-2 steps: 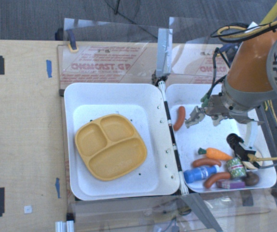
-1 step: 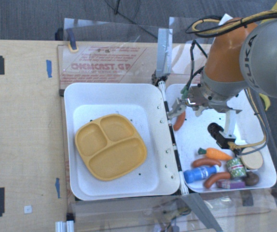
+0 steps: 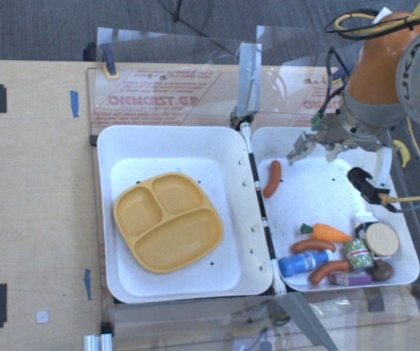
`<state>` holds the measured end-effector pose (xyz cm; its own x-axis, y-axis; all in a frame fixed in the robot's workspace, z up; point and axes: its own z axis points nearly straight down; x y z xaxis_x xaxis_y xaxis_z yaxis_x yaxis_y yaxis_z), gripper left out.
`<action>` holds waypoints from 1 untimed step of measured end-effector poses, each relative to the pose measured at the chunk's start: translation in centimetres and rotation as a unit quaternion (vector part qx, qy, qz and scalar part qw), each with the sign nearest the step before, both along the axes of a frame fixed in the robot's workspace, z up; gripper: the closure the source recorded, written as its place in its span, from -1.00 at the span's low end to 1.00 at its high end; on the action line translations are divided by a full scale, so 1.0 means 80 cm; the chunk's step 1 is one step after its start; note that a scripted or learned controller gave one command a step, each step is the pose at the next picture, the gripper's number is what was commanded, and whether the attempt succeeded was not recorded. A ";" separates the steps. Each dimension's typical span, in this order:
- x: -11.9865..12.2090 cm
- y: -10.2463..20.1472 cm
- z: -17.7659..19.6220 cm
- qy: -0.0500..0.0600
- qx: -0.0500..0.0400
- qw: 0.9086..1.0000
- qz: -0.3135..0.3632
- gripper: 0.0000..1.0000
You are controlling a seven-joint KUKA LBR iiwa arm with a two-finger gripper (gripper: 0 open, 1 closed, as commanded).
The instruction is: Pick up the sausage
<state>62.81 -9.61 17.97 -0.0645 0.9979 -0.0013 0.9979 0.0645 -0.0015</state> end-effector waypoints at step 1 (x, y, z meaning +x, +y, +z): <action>0.026 -0.014 -0.095 -0.009 -0.001 0.998 0.067 -1.00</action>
<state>64.91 -10.70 10.34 -0.1971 0.9804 -0.0051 0.9802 0.1972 0.0157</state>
